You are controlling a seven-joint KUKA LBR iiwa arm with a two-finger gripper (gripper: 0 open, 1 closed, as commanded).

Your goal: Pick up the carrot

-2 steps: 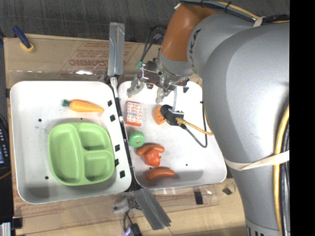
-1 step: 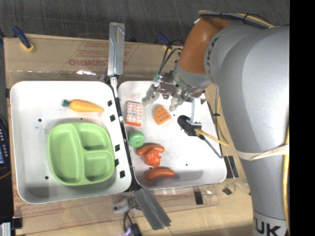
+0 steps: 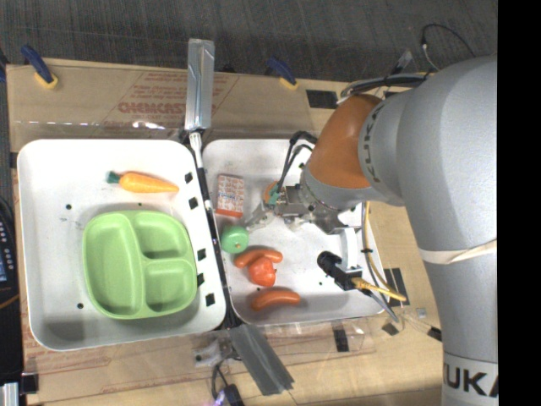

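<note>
Even overhead light, soft shadows, slight blur throughout

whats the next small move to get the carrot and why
Probably swing the hand left, across the divider, toward the carrot. The carrot lies in the left bin, above the green tray, while the hand sits over the right bin among other items, nowhere near it.

Thick grey arm (image 3: pixel 439 159), rounded orange band above the wrist, black cables, "KUKA" lettering near its base.
</note>
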